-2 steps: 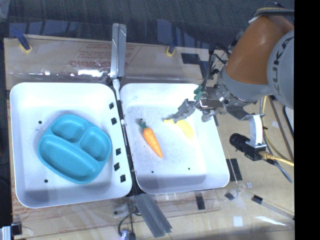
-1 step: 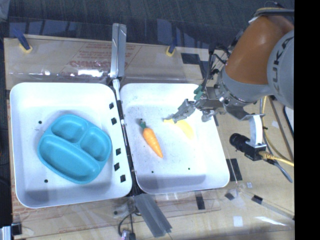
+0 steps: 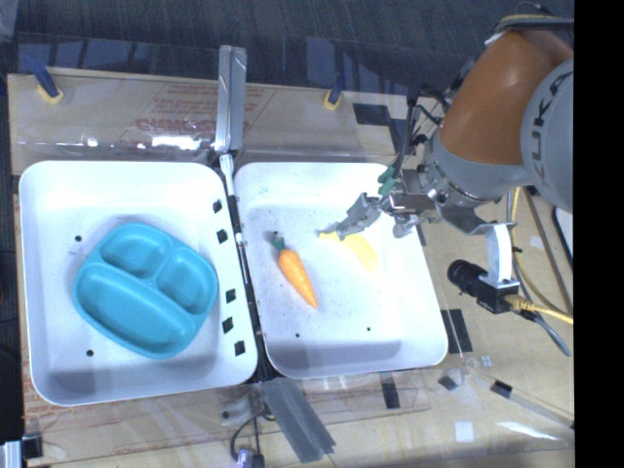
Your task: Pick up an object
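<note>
Seen from the fixed camera above the counter (image 3: 117, 115), two shallow white bins are sitting side by side: the left bin (image 3: 49, 193) is carrying a blue divided plate (image 3: 146, 289), and the right bin (image 3: 409, 330) is holding a toy carrot (image 3: 295, 272) and a small yellow piece (image 3: 362, 251). The grey arm with its orange band (image 3: 497, 96) is reaching in from the right, and the tool (image 3: 343, 226) is hanging over the upper middle of the right bin, just above and beside the yellow piece; whether it is touching that piece is not clear. How far the tool is standing open cannot be told from this slant (its tips are blurring into the white floor), and nothing is visibly sitting between them. The carrot is lying flat on the bin floor, pointed end toward the near wall and green stub toward the far wall, well apart from the tool and near the divider between the bins. It is probably light, stiff and smooth, so it is likely to roll or slide away if pinched near the tapering tip; closing across the thicker part just below the stub looks safest. The yellow piece, small and low, is looking harder to pinch cleanly.
</note>
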`<state>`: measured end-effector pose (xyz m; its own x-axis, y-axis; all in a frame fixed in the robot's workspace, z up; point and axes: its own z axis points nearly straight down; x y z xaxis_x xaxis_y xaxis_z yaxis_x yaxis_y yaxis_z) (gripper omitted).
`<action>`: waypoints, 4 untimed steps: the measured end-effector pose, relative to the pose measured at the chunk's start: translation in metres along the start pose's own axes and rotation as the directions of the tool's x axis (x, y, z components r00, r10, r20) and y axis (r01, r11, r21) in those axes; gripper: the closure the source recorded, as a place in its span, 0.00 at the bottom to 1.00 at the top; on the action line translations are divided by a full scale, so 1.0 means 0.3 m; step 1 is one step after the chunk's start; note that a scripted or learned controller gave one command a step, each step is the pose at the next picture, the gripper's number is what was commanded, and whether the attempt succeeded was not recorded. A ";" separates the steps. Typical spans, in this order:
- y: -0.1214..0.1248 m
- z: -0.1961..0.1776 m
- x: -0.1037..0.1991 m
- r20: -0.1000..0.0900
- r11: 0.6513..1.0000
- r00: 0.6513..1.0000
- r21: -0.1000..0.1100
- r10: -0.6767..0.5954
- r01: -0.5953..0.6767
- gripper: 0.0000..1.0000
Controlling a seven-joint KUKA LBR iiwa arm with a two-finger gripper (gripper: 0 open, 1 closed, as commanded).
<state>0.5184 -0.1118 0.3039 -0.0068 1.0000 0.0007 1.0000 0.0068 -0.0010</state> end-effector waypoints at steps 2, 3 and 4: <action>0.000 0.000 0.000 0.000 1.000 1.000 0.000 0.000 0.000 0.00; 0.000 0.000 0.000 0.000 1.000 1.000 0.000 0.000 0.000 0.00; 0.000 0.000 0.000 0.000 1.000 1.000 0.000 0.000 0.000 0.00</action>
<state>0.5184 -0.1118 0.3039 -0.0068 1.0000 0.0007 1.0000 0.0068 -0.0010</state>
